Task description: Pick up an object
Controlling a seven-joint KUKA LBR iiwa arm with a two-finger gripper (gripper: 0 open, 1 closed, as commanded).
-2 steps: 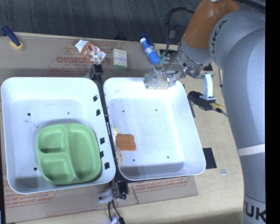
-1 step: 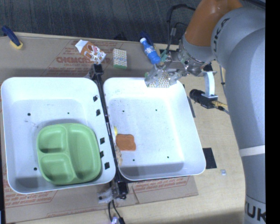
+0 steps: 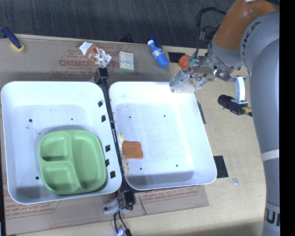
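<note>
An orange-brown flat piece (image 3: 132,150) lies in the right bin (image 3: 196,146), near its left wall. A green divided plate (image 3: 71,161) rests in the left bin (image 3: 14,107), toward the front. My gripper (image 3: 186,81) hangs over the far right corner of the right bin, well away from the orange-brown piece. A pale speckled patch (image 3: 182,86) shows at the gripper's tip; whether it is a held thing or part of the gripper is unclear.
Behind the bins on the cardboard lie a blue bottle-like item (image 3: 159,54), a small green-and-white box (image 3: 126,61) and a crumpled snack packet (image 3: 95,54). A blue-and-yellow clamp (image 3: 12,38) sits at the far left. A black clip strip (image 3: 108,127) joins the bins.
</note>
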